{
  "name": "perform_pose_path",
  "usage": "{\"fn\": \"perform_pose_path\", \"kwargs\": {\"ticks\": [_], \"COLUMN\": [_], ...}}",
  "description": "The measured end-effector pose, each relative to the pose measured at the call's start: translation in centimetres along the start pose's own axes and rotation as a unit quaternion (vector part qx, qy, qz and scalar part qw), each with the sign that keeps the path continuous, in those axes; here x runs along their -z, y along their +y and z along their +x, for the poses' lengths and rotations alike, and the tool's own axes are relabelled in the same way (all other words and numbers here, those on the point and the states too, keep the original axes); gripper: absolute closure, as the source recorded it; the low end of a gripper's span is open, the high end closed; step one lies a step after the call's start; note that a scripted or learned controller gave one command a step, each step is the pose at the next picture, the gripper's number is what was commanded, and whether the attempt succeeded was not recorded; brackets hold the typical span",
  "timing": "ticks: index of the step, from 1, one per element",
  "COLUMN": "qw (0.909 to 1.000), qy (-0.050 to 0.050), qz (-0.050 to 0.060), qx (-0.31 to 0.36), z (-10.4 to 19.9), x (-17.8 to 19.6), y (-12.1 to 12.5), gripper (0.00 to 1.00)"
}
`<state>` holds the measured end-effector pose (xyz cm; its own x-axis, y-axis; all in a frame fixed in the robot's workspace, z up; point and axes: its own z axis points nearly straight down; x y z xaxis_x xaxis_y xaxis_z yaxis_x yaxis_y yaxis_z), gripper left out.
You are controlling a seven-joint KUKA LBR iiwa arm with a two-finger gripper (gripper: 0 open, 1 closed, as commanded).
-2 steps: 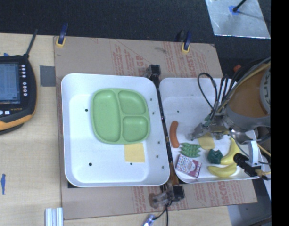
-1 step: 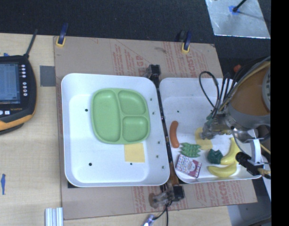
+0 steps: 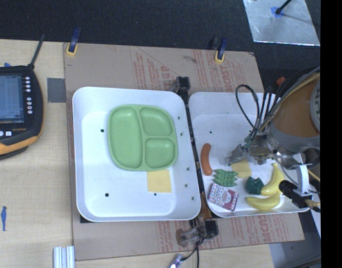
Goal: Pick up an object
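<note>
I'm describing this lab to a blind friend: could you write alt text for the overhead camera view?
A grey robot arm with an orange band reaches from the right, its gripper low in the right shallow white bin above a yellow cheese slice, near a toy sausage, leafy green toy and yellow banana. The left white bin holds a green divided plate and another yellow slice.

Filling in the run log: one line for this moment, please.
gripper: low in right bin, over yellow slice | hold: not visible | left bin: green plate, yellow square
</note>
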<state>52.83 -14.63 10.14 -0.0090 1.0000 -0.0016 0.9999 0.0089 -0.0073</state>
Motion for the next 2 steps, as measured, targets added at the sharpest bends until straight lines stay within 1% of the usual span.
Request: {"fn": "perform_pose_path", "kwargs": {"ticks": [1,2], "qw": [1.0,1.0], "qy": [-0.001,-0.001], "qz": [0.0,0.001], "qx": [0.0,0.001], "z": [-0.08,-0.08], "x": [1.01,1.0], "y": [-0.01,-0.02], "gripper": [1.0,0.0]}}
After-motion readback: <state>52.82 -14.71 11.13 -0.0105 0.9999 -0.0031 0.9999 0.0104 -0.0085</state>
